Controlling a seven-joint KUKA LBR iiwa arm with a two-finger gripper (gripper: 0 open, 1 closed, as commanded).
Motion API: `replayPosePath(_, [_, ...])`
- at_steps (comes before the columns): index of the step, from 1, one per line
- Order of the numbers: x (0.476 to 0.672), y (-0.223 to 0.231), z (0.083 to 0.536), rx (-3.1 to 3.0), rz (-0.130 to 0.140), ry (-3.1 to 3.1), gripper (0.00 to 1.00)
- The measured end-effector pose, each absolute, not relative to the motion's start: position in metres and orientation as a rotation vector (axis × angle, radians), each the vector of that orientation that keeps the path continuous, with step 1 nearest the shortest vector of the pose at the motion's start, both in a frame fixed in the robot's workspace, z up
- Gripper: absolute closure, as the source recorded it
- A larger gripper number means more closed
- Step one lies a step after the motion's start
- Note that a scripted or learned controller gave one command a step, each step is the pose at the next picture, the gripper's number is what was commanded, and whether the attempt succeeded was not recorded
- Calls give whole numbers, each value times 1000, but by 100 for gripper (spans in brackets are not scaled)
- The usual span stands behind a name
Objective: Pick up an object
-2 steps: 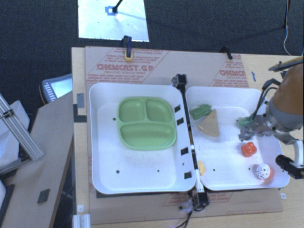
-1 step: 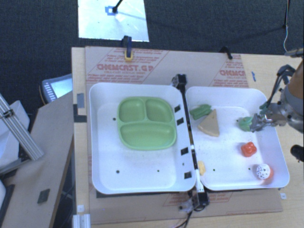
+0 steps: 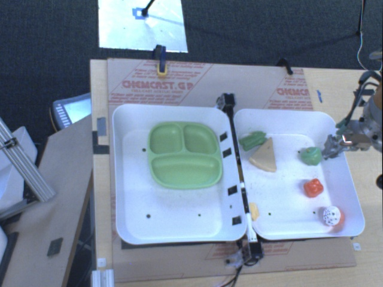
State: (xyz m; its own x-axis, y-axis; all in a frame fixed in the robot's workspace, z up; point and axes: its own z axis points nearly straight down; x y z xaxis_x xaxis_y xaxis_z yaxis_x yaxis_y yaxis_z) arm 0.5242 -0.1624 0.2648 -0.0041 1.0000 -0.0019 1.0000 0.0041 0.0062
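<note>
The right bin (image 3: 287, 226) holds several small items. A green lumpy piece (image 3: 252, 140) and a tan wedge (image 3: 264, 156) lie near its left wall. A round green item (image 3: 310, 155) sits towards the right side, with a red-orange item (image 3: 313, 188) below it and a white speckled ball (image 3: 330, 216) in the front right corner. My gripper (image 3: 332, 147) reaches in over the bin's right wall, low and right beside the round green item. Whether it touches that item is unclear.
The left bin (image 3: 128, 220) holds a green divided plate (image 3: 184, 155). A small yellow piece (image 3: 254, 211) lies by the black divider (image 3: 234, 160) between the bins. Cardboard (image 3: 197, 82) lies under both bins. A clamp (image 3: 161, 61) sits at the bench's back edge.
</note>
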Motion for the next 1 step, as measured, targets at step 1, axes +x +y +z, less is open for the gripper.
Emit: replayPosePath(1, [539, -108, 253, 2210, 4, 2232, 100])
